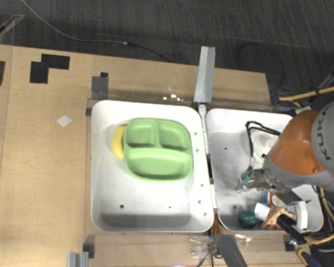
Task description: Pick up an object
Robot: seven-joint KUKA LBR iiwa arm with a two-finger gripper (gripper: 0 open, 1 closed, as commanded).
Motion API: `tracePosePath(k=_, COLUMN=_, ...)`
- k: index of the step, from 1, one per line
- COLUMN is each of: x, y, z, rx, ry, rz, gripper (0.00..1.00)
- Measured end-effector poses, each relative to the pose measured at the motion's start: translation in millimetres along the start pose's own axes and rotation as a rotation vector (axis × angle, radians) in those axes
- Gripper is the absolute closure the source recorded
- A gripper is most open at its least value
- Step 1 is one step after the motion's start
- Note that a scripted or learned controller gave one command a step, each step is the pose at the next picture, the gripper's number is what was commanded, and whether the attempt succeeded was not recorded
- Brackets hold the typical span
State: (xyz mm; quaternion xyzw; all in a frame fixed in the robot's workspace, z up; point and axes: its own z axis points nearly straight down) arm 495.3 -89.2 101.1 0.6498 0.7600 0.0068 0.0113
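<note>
The arm loomed nearest, at the frame's right. From the left: a yellow object under a green tray in the left bin; a green ball and small clutter low in the right bin. The gripper's state was unreadable. It seemed the reaching step; next, a descent onto one object.

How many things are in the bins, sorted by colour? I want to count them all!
Green: 2, the divided tray in the left bin and the small ball in the right bin.
Yellow: 1, the thing peeking out from under the tray.
Mixed colours: a little pile partly under the arm, too jumbled to count.
Total: 3 clear things, plus the pile.
</note>
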Motion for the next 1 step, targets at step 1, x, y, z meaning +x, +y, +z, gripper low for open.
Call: tracePosePath(k=1, x=0.0, y=-4.4, z=11.1, rx=0.011, ry=0.005, rz=0.022, gripper=1.0)
